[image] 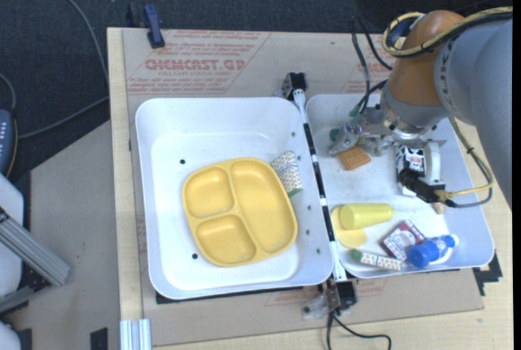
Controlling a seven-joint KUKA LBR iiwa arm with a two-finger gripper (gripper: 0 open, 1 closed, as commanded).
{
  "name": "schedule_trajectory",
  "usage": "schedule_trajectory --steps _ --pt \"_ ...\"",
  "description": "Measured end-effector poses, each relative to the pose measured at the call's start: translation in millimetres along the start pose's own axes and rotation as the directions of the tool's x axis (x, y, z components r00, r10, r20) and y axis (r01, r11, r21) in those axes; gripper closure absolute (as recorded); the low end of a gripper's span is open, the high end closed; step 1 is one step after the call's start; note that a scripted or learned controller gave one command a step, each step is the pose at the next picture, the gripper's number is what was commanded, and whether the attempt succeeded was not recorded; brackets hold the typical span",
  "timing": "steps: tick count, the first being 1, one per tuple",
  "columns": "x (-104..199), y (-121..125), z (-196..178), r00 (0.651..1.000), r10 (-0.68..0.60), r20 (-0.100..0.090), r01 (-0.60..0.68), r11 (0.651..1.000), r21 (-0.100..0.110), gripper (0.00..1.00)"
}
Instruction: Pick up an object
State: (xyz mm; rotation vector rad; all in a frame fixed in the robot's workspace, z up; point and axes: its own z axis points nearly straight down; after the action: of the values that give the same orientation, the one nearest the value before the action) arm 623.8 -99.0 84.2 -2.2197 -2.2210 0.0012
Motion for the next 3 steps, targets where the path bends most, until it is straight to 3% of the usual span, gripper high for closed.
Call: schedule_trajectory --steps 1,2,3 --pt "7 0 -1 1.0 0.0 -0.001 0.0 1.0 0.001 0.0" --pt "7 0 -11 1.0 0.001 -0.001 -0.001 1.0 -0.001 1.0" --pt "100 -7 -101 1.0 -0.002 -0.001 0.002 1.0 -0.004 1.0"
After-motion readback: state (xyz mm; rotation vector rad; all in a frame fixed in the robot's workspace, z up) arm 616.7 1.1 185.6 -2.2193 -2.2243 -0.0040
